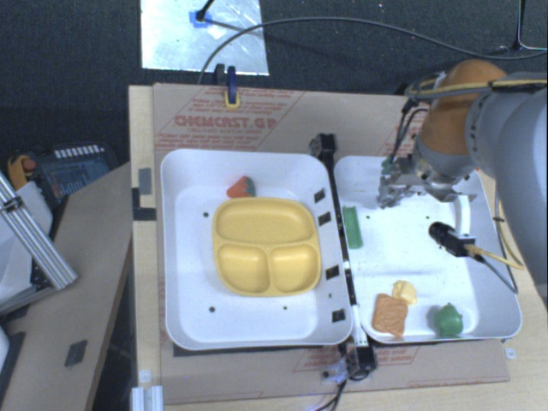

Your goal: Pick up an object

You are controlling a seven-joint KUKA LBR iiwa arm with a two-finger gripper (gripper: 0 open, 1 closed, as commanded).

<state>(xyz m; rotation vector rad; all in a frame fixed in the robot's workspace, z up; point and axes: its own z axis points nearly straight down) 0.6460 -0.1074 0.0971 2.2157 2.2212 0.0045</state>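
1. Grey robot arm with an orange band, entering from the right; its gripper hangs low over the far left part of the right bin, with nothing seen in its grasp. Whether it is open or closed cannot be told.
2. 2 shallow white bins side by side: left bin and right bin.
3. Yellow plastic tray with 3 compartments, lying flat in the middle of the left bin.
4. Green rectangular block, right bin, against the left wall, nearer than the gripper.
5. Orange flat toast-like piece, right bin, near left corner.
6. Green rounded lump, right bin, near edge, right of the orange piece.
7. Pale yellow small piece, touching the far right corner of the orange piece.
8. Small orange-red item with a green end, left bin, just beyond the tray's far edge.
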